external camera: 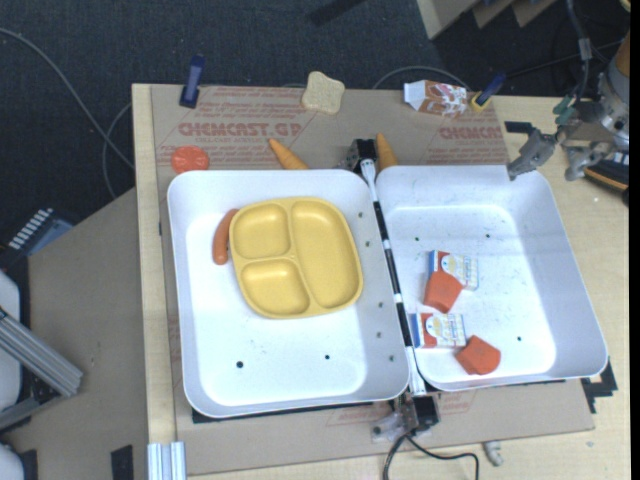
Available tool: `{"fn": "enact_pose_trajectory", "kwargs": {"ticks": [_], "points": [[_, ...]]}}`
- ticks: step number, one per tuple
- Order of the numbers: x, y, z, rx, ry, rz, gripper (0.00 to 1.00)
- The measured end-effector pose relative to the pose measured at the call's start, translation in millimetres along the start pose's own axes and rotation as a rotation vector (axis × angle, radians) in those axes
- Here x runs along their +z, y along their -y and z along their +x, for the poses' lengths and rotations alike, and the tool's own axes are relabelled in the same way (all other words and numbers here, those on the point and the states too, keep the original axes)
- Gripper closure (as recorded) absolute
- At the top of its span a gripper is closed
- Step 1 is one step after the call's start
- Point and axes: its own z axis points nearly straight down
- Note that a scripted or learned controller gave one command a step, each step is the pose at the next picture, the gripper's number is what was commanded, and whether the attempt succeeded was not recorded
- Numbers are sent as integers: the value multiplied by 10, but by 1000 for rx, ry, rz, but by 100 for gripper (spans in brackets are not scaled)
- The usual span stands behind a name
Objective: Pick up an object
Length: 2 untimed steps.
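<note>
Down on the bench (100,298), two white bins sit side by side, touching along their inner walls. Biggest first: the left bin (290,368) carries a yellow divided plate (295,256), upright and flat, with an orange-red sausage (221,238) lying just beside its left rim. Over to the right bin (560,268), and here are the likely targets: an orange block (441,291) touching a small printed carton (453,267), then nearer the front wall a second carton (441,329) and another orange block (481,356) just beside it.

And the gripper (545,153)? It hangs at the far right corner of the right bin, above the rim, well apart from every piece. Two grey prongs splay outward, nothing between them, so it looks spread wide with no load.

My read on handling: these look like toy food, light, stiff, a bit slick on the plastic faces. The front orange block stands freest; squeeze across its flat sides.

Beyond the bins lie a bread slice (323,91), carrot (287,155) and red disc (190,158). Hard to call: the arm is cut off by the frame, and the carton print is too small to read.
</note>
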Motion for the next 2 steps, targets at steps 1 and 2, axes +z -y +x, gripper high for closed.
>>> {"fn": "enact_pose_trajectory", "kwargs": {"ticks": [1, 2], "points": [[668, 77, 598, -1, -2, 2, 0], [1542, 598, 925, 0, -1, 4, 0]]}}
